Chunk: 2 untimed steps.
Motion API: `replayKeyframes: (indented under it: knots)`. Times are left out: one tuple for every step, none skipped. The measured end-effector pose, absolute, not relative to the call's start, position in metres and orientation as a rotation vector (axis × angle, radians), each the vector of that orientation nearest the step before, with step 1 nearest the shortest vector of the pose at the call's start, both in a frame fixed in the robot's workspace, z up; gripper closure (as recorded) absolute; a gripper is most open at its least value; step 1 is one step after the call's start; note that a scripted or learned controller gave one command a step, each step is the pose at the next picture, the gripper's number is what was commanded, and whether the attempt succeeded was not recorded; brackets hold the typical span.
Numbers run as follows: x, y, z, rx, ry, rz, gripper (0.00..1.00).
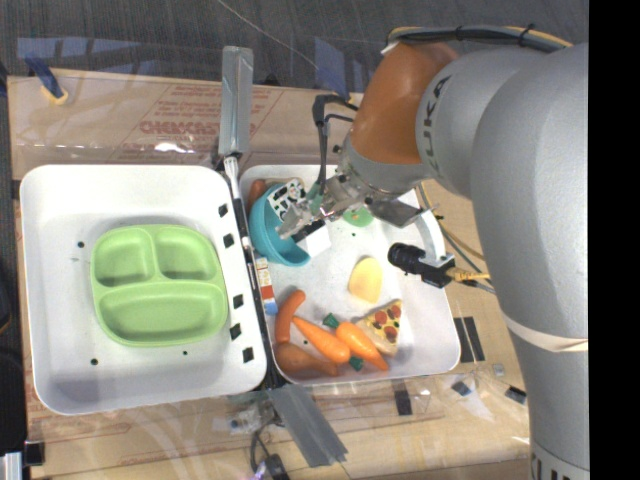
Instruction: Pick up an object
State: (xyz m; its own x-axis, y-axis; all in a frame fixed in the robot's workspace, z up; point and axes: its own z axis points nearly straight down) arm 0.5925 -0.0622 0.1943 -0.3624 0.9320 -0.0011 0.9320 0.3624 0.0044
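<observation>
I work in a robotics lab, at a test cell rather than a home kitchen. My bench (120,118) is a board under clear plastic sheet, with printed lettering visible beneath. Two white bins sit side by side on it: the left bin (50,268) and the right bin (435,318), joined by grey brackets (236,98) and black clips. The food (335,338) in the right bin is toy plastic. Cables (470,36) run along my arm (520,168).
</observation>
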Motion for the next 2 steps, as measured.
replayKeyframes:
  knots:
    - [0.615,-0.013,0.191,2.37,2.065,-0.003,1.0]
    - [0.626,0.042,0.191,2.669,1.662,-0.003,1.0]
